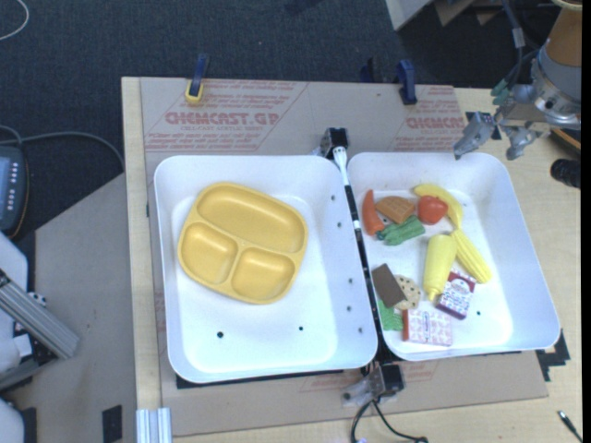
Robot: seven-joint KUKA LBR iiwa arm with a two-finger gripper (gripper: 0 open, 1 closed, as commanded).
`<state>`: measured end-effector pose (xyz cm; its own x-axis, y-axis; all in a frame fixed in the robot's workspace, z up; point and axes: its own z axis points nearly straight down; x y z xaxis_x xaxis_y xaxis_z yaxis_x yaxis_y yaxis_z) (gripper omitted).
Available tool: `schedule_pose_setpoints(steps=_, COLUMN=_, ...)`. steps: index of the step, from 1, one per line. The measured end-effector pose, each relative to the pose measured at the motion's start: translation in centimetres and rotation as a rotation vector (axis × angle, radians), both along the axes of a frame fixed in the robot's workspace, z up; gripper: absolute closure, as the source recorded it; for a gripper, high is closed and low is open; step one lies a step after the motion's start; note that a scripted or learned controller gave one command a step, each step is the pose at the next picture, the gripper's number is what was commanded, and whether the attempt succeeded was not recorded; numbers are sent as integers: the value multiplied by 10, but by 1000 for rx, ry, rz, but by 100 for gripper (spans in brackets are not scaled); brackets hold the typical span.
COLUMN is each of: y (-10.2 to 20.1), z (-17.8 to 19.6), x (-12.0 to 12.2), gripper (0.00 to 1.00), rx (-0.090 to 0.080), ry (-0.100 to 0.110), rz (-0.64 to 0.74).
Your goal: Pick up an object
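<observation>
My gripper (490,139) hangs over the far right corner of the right bin (522,247), open, with nothing between its fingers. Below it in that bin lie toy foods: a yellow banana (440,197), a red tomato (431,209), an orange carrot (369,213), a slice of bread (395,208), a green pepper (400,233), two corn cobs (439,261) (471,256), a small red carton (456,295), a brown bar (388,285) and a red-and-white packet (428,326). All lie nearer the camera than the gripper and apart from it.
The left bin (175,247) holds a yellow three-compartment plate (242,242). Clamps sit at the bench's far edge, a yellow one (196,79) and a blue one (405,79). A black clip (336,140) joins the bins at the far side.
</observation>
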<state>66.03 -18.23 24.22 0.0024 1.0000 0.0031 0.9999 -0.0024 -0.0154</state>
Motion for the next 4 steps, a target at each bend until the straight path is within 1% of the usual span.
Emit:
schedule_pose_setpoints(steps=1, y=0, z=10, x=2, gripper=0, rx=-3, ry=-15, rz=2)
schedule_pose_setpoints(steps=2, y=-6, z=-36, x=-1, gripper=0, rx=-3, ry=-10, rz=2)
schedule_pose_setpoints(steps=3, y=-9, z=-99, x=-2, gripper=0, rx=-2, ry=-8, rz=2)
schedule_pose_setpoints(steps=4, y=-8, z=-152, x=-3, gripper=0, rx=-2, ry=-10, rz=4)
